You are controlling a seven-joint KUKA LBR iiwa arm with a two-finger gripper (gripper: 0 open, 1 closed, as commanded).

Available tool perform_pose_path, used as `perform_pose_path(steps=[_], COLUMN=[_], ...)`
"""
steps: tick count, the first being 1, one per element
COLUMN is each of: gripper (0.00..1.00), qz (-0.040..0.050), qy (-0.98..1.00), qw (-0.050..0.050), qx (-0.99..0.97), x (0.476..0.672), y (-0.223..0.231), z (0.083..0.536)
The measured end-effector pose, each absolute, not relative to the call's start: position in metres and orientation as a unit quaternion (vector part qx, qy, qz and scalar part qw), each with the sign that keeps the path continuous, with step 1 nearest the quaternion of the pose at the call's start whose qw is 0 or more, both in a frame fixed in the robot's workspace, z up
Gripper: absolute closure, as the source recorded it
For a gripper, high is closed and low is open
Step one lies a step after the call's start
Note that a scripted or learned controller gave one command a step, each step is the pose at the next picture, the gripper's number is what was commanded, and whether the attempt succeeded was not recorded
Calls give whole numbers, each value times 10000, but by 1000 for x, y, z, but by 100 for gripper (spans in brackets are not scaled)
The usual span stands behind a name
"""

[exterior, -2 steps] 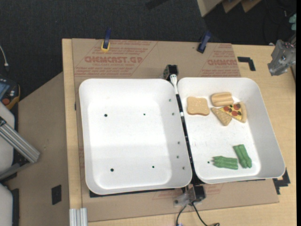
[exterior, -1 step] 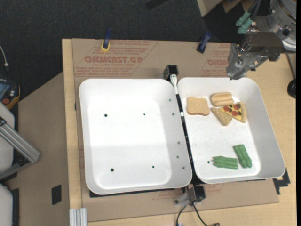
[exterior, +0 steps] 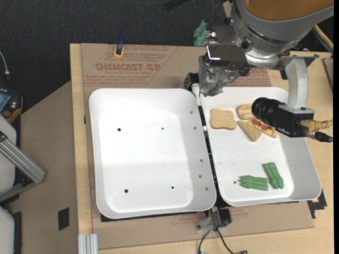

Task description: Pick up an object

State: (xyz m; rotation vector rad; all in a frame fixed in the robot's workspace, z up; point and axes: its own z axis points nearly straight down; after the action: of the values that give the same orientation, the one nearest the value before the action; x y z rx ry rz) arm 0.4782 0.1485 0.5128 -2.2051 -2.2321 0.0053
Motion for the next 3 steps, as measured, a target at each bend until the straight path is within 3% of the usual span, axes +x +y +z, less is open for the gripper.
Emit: perform_pose_path(steps=[1,2,3], gripper=[100,100,100], qz=[37,26,51], qy=[-7088,-7087,-7062], qw=[23,16,18], qx=[-7054,-7055,-7080], x=[478,478,500], y=[185,227,224], z=[451,428,351])
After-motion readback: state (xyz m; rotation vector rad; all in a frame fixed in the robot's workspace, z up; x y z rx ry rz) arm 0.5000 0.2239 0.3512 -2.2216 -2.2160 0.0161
